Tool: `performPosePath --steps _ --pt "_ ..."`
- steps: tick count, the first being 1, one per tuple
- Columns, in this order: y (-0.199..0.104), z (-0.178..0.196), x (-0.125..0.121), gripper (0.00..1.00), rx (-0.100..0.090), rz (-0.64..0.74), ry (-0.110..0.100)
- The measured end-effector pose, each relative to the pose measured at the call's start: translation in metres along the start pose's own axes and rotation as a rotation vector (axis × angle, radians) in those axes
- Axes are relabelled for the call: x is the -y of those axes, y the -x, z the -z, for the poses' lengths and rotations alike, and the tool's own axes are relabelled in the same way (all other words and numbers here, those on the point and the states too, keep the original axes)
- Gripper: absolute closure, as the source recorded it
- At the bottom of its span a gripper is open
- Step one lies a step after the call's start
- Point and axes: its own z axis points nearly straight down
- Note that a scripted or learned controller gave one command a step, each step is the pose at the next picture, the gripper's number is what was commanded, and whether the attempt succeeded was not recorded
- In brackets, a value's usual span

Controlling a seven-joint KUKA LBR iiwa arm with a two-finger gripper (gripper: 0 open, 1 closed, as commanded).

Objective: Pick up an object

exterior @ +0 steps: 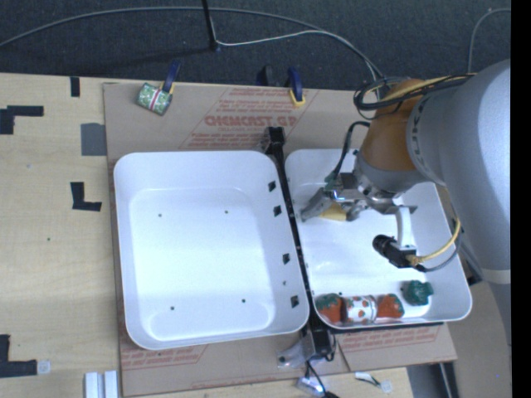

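Yellow object (334,214) lies just beneath the hand (325,203).

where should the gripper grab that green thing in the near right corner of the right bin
Take the green object across its middle, coming straight down from above. It is small and lumpy, lies close to the right bin's near rim, and has an orange piece just to its left, so a sideways approach looks crowded. Its exact shape is too small to tell.

The arm (465,164) reaches in, gripper (336,206) lowered leftward.
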Motion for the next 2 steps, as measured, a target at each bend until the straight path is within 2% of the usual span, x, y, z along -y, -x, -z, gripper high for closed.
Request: performPosePath --steps 1,2 --pt "0.005 0.119 -0.032 0.00 0.001 0.000 0.009" --pt "0.000 0.024 -0.009 0.00 -0.001 0.000 -0.010"
